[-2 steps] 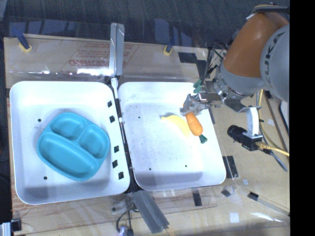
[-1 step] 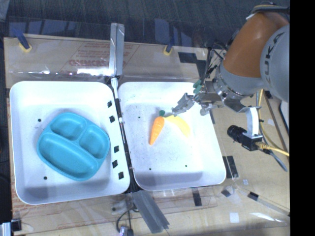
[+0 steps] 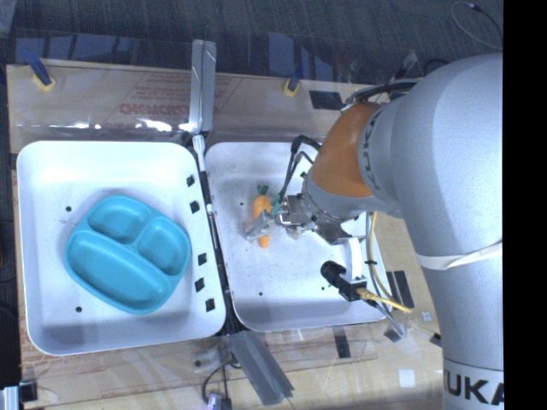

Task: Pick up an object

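Grey arm [image 3: 444, 186] over right bin [image 3: 256, 306], hand [image 3: 267, 220] at orange object [image 3: 261, 205].

Two white bins [image 3: 51, 331] of smooth, slightly glossy plastic. A glossy blue plastic divided tray [image 3: 128, 253] in the left bin. The arm [image 3: 444, 169] has a satin grey shell and glossy orange band.
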Available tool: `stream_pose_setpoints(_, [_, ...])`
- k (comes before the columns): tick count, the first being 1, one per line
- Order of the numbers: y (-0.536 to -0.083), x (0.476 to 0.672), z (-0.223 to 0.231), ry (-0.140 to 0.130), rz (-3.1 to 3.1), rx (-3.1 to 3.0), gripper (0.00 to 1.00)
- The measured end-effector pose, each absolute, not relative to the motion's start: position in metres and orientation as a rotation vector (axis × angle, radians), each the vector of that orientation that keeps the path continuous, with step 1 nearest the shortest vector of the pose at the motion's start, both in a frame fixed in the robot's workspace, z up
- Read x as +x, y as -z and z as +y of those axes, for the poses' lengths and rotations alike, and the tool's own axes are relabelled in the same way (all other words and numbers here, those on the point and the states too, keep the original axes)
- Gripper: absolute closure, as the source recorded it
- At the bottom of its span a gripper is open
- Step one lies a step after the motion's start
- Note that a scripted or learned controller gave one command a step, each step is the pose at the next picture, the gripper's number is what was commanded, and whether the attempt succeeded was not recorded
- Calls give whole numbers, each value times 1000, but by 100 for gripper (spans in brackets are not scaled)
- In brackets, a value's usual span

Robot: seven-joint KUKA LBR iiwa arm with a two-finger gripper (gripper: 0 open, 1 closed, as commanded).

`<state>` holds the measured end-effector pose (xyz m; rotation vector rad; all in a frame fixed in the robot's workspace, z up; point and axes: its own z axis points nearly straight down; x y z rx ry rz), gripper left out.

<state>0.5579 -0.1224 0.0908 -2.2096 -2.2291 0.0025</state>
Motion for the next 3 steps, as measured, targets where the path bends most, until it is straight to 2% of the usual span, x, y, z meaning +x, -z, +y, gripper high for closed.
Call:
stream_pose_setpoints(1, [-100,558,-121,-4,-2233,-2202,100])
stream_pose_setpoints(2, [-247,534,-61,-1,-2230,-2210,100])
stream_pose_setpoints(3, [-304,518,-112,0,-2227,-2215,100])
